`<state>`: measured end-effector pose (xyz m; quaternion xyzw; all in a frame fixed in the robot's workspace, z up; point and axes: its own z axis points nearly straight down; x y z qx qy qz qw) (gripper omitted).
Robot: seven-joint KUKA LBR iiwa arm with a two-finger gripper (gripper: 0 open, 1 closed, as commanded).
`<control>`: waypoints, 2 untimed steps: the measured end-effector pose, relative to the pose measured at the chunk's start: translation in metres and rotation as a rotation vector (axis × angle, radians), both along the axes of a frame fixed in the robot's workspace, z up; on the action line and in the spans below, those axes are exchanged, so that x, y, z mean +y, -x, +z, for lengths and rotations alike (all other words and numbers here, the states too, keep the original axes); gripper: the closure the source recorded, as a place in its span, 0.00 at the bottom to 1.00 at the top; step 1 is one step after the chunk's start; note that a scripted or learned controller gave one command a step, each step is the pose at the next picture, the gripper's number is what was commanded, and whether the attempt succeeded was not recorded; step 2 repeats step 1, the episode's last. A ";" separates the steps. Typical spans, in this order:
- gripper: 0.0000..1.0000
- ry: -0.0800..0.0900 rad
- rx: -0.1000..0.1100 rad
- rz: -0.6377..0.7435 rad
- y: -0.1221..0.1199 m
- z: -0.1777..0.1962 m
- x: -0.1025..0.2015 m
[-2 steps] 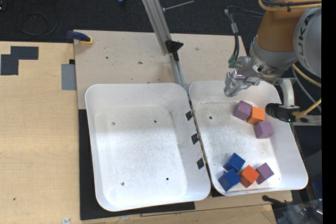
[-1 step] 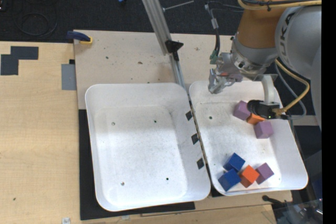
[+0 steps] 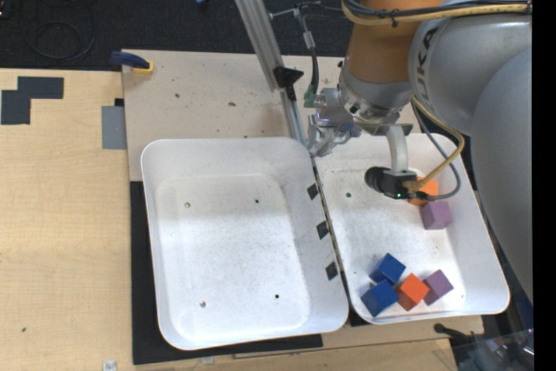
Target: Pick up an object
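Over the far end of the seam between the two bins, the gripper (image 3: 327,135) hung at the rim of the right bin (image 3: 488,269). Whether it was spread or closed could not be made out from this angle. Down the view from it and off toward the right edge, a lilac cube (image 3: 436,214) lay on the bin floor. A half-hidden orange block (image 3: 428,187) sat just beyond that cube, touching it or nearly so. Both lay apart from the gripper.

Farther from the gripper, toward the near corner of the same bin, four more blocks huddled together. An upper blue cube (image 3: 391,267) rested against a lower blue cube (image 3: 379,298). An orange cube (image 3: 412,291) sat beside them, with a purple cube (image 3: 439,283) on its far side from the blue pair.

On the gripper's other side spread the left bin (image 3: 174,187). A slanted aluminium strut (image 3: 256,30) rose just beside the gripper.
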<state>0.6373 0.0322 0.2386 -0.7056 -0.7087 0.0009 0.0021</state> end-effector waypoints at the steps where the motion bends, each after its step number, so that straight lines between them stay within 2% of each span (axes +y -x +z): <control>1: 1.00 0.000 -0.002 0.000 -0.018 -0.009 0.056; 2: 1.00 0.000 -0.002 0.000 -0.018 -0.009 0.056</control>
